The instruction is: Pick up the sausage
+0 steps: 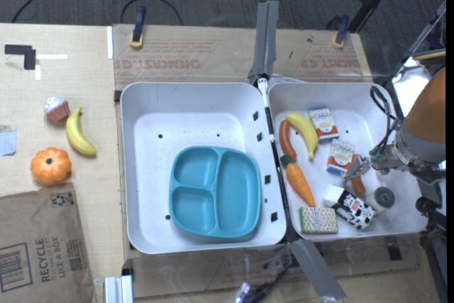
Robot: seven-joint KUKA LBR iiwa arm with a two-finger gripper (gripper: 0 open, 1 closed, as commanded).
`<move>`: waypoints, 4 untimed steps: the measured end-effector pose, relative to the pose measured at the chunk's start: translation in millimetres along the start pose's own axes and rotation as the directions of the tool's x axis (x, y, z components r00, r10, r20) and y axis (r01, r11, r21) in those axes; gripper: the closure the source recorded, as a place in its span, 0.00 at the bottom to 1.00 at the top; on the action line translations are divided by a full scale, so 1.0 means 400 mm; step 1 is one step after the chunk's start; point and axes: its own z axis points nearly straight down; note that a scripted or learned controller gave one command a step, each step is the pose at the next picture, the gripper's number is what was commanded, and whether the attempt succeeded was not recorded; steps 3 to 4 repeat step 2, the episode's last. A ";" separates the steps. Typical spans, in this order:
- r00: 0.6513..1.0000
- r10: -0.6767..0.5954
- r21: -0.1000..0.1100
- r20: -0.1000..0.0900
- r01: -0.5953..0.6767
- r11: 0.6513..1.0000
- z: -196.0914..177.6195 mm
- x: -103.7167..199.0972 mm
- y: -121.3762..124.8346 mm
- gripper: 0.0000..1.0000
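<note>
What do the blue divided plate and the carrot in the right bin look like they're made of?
The blue divided plate looks like moulded plastic with a smooth, fairly matte finish: one even turquoise colour and soft rounded compartment ridges. The carrot seems to be toy plastic or rubber: flat uniform orange with a plain green cap. That's hedged, since it is too small to see texture.
</note>
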 end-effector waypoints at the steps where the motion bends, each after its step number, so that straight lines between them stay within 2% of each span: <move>1: 1.000 0.004 0.000 0.000 -0.004 1.000 -0.022 -0.002 -0.001 1.00; 2: 0.979 -0.202 0.001 0.000 0.202 0.979 -0.331 0.073 0.097 1.00; 4: 0.979 -0.202 0.001 0.000 0.202 0.979 -0.331 0.073 0.097 1.00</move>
